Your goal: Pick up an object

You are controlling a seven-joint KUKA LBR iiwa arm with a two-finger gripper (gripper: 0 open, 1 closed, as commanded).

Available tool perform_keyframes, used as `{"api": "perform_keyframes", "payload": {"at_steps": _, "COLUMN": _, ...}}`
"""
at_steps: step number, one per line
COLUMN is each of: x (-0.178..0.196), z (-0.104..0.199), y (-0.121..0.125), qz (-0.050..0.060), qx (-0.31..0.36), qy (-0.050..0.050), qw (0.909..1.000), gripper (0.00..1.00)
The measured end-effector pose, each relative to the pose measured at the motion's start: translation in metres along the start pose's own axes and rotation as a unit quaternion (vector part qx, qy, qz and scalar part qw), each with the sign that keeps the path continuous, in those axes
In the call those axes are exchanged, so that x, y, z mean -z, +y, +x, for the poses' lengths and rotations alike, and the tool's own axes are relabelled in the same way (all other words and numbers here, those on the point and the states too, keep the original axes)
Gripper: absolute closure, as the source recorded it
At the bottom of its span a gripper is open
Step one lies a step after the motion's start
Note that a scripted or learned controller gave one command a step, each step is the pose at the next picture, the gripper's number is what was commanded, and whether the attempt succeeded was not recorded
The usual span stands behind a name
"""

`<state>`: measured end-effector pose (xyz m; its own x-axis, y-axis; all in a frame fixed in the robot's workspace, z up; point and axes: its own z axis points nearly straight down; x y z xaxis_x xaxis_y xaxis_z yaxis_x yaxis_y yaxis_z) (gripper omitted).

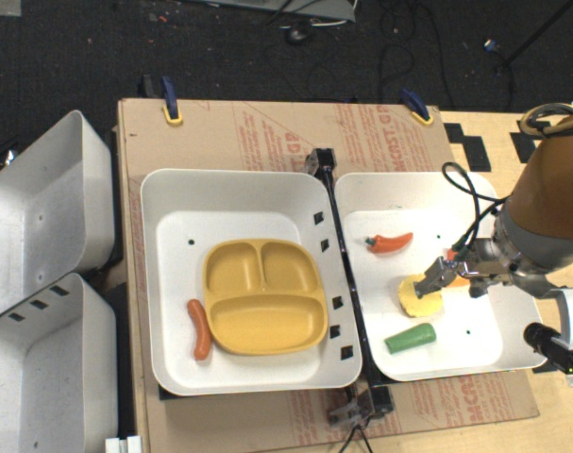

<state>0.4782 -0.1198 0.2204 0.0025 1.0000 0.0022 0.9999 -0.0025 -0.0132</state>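
At far left, two spare white tubs (41, 253) sit off the bench on dark carpet (69, 26). A brown board (267, 135), held by yellow-tipped clamps (172, 102), carries both bins. The left bin (173, 196) holds a yellow divided plate (264, 295) with a sausage (200, 329) just beside it. The right bin (380, 192) holds a red pepper (391, 243), a green piece (411, 338) and a yellow piece (420, 299). The gripper (435, 278) is low over the yellow piece; whether it clasps it cannot be told.
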Motion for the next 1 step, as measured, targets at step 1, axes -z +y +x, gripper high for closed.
{"api": "perform_keyframes", "payload": {"at_steps": 1, "x": 0.0055, "z": 0.0003, "y": 0.0026, "qz": -0.006, "qx": 0.002, "qy": -0.001, "qw": 1.0, "gripper": 0.0}}
